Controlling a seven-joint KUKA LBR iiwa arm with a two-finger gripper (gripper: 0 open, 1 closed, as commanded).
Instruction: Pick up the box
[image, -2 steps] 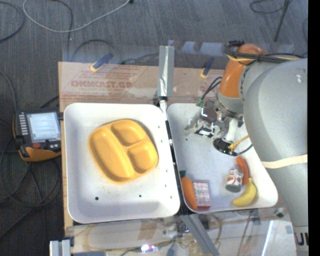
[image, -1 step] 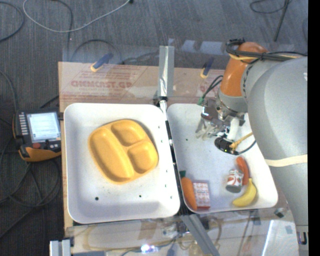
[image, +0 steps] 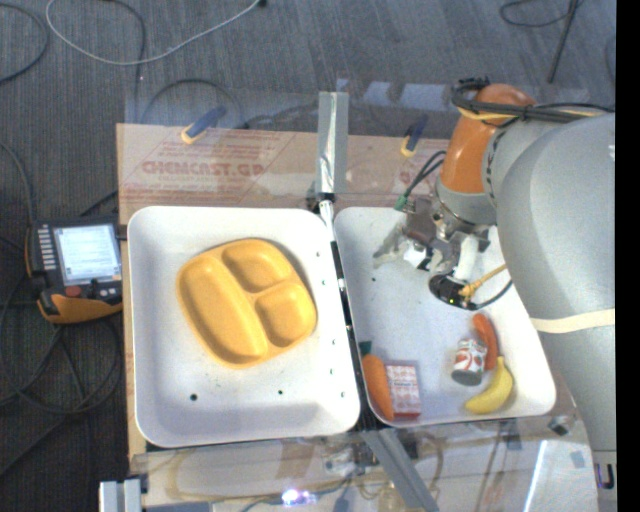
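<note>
Hovering over the right white bin (image: 520, 395), the grey two-finger gripper (image: 400, 245) (fingers spread, nothing held) sits well apart from the small red-and-white box (image: 403, 389).

- Two white bins (image: 150, 400) — the left with a yellow divided tray (image: 247, 300).
- Red-and-white patterned box (image: 403, 389) beside an orange carrot (image: 376, 387).
- Yellow banana (image: 492, 391), red-and-white can (image: 467, 361).
- Grey arm (image: 560, 220) — orange band (image: 466, 160).

Bench (image: 230, 165) bears left bin (image: 160, 400), right bin (image: 375, 300) side by side
</note>
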